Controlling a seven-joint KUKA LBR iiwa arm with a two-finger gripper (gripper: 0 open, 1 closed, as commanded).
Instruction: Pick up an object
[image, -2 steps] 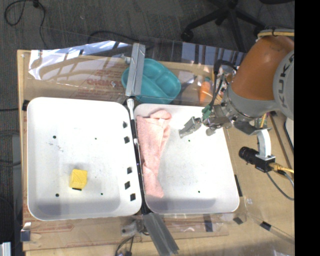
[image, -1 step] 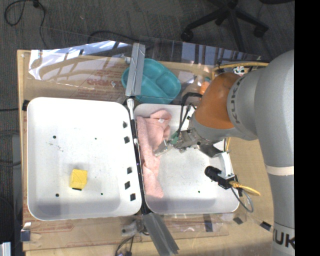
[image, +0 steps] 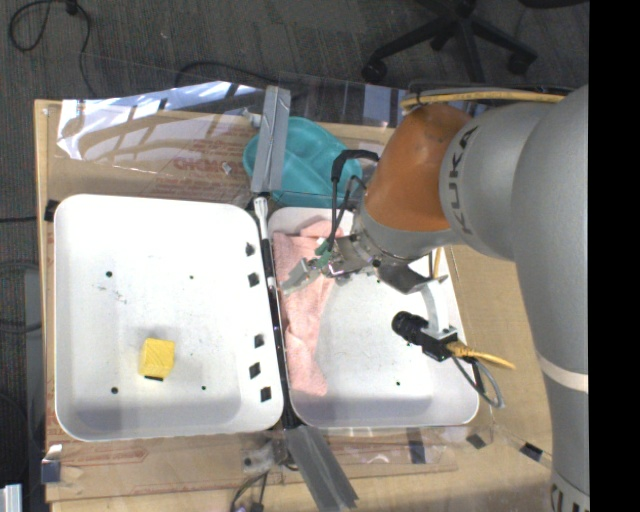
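A small yellow block (image: 157, 358) lies in the left bin (image: 90, 230), toward its front. A pink cloth (image: 303, 320) is spread along the left side of the right bin (image: 450, 405). My gripper (image: 318, 263) hangs low over the upper part of the pink cloth, close to the divider between the bins. The grey arm with its orange band (image: 415, 180) covers the back of the right bin. Whether anything is held cannot be made out.
A teal cloth (image: 295, 160) sits behind the bins at the back, next to a metal bar (image: 268, 140). A black connector with a yellow cable (image: 425, 337) hangs over the right bin's right side. Crumpled clear plastic (image: 150, 115) lies at the back left.
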